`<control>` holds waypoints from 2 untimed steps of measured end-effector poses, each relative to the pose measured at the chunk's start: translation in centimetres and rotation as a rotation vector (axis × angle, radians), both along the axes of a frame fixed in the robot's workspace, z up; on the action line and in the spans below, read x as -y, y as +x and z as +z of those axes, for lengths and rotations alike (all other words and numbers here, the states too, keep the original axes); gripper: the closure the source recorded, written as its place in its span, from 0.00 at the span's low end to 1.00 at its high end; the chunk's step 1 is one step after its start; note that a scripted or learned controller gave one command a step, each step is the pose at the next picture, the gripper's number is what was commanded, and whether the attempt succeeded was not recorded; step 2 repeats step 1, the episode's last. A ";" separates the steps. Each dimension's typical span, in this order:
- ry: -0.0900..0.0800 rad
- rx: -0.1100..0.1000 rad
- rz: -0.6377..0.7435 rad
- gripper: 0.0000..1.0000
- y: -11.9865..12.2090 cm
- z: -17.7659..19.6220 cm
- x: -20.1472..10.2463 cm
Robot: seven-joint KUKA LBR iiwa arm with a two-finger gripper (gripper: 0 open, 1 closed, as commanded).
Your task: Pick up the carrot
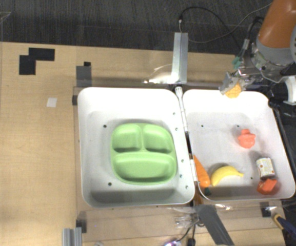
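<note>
The carrot (201, 172) is orange and tapered. It lies in the right bin (214, 111) against its left wall, near the front corner, with a banana (225, 175) touching its right side. My gripper (233, 86) hangs over the back rim of the right bin, far from the carrot. A small yellow piece (233, 91) sits between its fingertips.
The right bin also holds a pink-red toy (247, 138), a small can (264, 168) and an orange-red item (267, 186) at the front right corner. A green divided plate (142, 152) lies in the left bin (94, 137). A metal post (180, 58) stands behind the bins.
</note>
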State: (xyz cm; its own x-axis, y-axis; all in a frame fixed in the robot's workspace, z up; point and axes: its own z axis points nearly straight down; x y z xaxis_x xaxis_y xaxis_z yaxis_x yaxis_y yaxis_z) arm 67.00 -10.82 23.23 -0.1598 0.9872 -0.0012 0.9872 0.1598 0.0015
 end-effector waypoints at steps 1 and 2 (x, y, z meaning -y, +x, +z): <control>0.001 0.000 0.104 1.00 0.0 -2.3 -8.4; 0.001 0.000 0.104 1.00 0.0 -2.3 -8.4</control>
